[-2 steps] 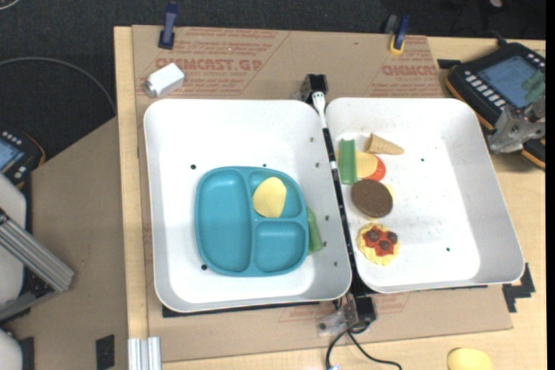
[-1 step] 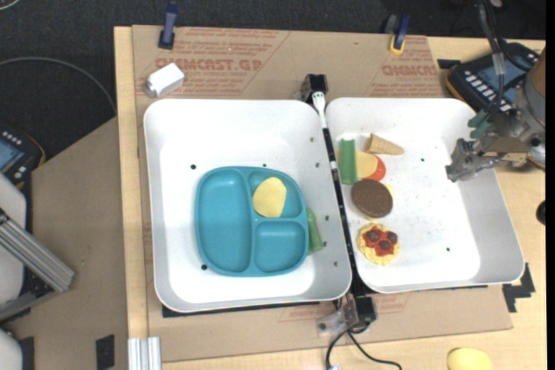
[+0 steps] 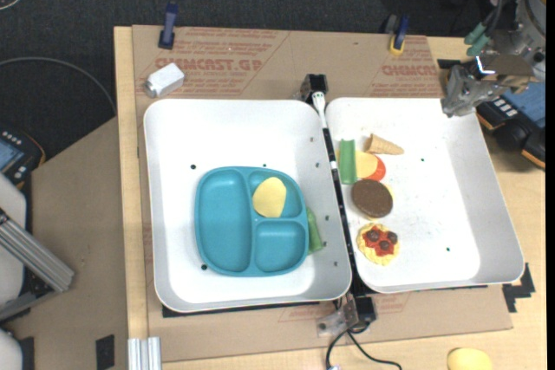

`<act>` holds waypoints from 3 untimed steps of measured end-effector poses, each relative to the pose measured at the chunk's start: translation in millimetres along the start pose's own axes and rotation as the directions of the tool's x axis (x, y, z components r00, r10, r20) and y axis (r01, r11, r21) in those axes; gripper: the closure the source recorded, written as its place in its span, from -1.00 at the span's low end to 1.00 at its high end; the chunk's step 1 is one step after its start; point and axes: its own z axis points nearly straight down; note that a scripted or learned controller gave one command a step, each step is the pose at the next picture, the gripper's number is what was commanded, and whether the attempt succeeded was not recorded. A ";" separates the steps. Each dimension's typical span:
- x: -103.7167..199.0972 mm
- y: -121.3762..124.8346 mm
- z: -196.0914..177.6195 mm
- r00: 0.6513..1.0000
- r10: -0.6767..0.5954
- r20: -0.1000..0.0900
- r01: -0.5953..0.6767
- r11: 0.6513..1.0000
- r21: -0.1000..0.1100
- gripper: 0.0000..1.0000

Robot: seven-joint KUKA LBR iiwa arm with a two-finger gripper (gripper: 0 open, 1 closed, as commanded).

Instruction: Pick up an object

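Note:
My gripper (image 3: 460, 100) hangs over the far right corner of the right bin (image 3: 460, 212), well away from the toy food. Along that bin's left side lie a green strip (image 3: 347, 161), a tan wedge (image 3: 383, 145), an orange and yellow round piece (image 3: 370, 166), a brown patty (image 3: 373, 198) and a small pizza piece (image 3: 378, 243). The left bin (image 3: 173, 186) holds a teal divided tray (image 3: 225, 225) with a yellow piece (image 3: 270, 197) in its upper right compartment. A green piece (image 3: 314, 233) lies beside the tray's right edge.
The bins sit on a cardboard sheet (image 3: 260, 56) held by blue clamps (image 3: 167, 24). A small white block (image 3: 165, 80) lies at the back left. A yellow object (image 3: 468, 359) rests on the bench at the front right. Dark equipment (image 3: 520, 113) stands right of the gripper.

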 end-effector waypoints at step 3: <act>19.1 75.9 205.3 1.000 0.007 0.000 -0.007 1.000 0.013 1.00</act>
